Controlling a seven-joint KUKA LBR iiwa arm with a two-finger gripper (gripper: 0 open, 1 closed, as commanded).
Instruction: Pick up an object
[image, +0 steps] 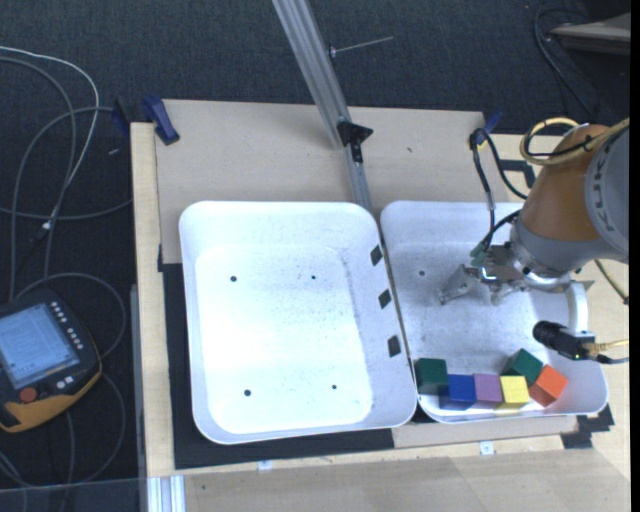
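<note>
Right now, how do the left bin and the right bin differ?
The left bin is the wider one in this view, while the right bin looks narrower. The right bin holds a row of colored blocks along its near wall; none lie in the left bin. The gripper hovers over the right bin, not the left. Both are shallow, white, speckled and round-cornered.
</note>
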